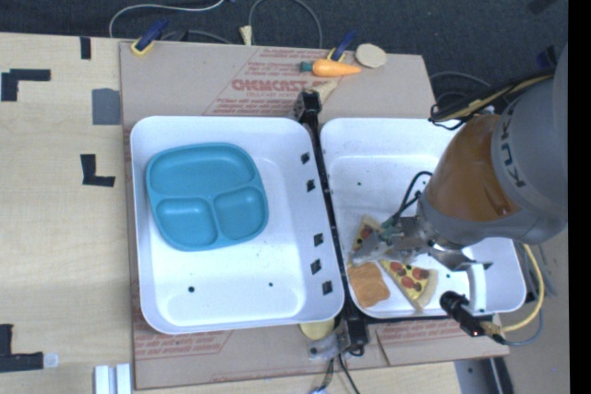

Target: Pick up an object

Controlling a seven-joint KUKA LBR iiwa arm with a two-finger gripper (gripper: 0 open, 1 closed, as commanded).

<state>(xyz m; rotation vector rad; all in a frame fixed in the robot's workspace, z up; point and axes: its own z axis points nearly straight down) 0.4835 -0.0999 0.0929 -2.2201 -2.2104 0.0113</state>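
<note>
Beside red "CHICKCAST"-like cardboard print [277,86], gripper [388,240] over pizza slice [411,280], finger state unclear.

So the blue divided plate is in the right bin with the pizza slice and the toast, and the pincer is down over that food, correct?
Not quite. The camera view shows the blue divided plate alone in the left bin. The pizza slice and toast lie in the right bin, with the pincer down over them.

We see a teal blue divided plate [207,196] in the left white bin [148,281]. In the right white bin [369,143] lie a tan toast slice [369,285] and a yellow pizza slice [412,280] dotted red. An orange carrot [333,67] rests on brown cardboard [194,88] printed red.
</note>
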